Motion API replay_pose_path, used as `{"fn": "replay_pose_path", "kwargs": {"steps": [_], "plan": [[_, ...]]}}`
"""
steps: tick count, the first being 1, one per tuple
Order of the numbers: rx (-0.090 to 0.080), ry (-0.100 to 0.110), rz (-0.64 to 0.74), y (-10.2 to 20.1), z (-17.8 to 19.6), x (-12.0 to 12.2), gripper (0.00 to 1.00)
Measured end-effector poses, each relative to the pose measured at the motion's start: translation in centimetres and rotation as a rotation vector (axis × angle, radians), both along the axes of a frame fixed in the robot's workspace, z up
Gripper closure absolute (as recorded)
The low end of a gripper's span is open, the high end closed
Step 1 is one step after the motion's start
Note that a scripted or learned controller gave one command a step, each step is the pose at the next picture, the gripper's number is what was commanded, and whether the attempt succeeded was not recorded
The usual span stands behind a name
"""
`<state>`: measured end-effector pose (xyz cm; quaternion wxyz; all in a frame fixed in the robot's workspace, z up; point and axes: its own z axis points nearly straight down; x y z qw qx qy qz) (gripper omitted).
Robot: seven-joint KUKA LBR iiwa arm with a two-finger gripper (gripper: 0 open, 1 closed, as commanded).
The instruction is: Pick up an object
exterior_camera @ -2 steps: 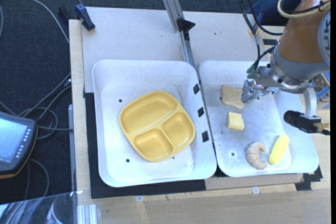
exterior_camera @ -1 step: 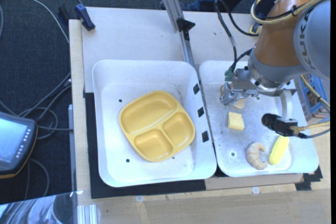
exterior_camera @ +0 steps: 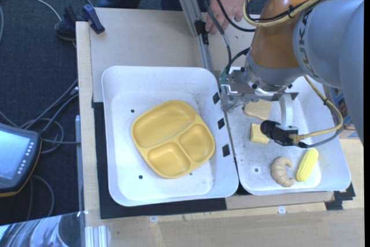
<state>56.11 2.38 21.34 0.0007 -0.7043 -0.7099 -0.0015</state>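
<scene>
The gripper (exterior_camera: 261, 102) is lowered into the right bin (exterior_camera: 329, 124), above a pale cheese slice (exterior_camera: 258, 109); whether the fingers are spread or pressed together cannot be told — nothing is seen pinched between them. Just below the fingers a yellow cheese wedge (exterior_camera: 258, 134) is lying. Further below, a croissant (exterior_camera: 282, 171) and a corn cob (exterior_camera: 307, 164) are found side by side. Well to the left, a yellow divided plate (exterior_camera: 172, 138) is set in the left bin (exterior_camera: 115, 124).
</scene>
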Motion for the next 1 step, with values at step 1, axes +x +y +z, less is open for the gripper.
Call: {"fn": "replay_pose_path", "kwargs": {"steps": [1], "plan": [[-0.001,0.002,-0.001,5.56,-0.52,-0.19,1.00]]}}
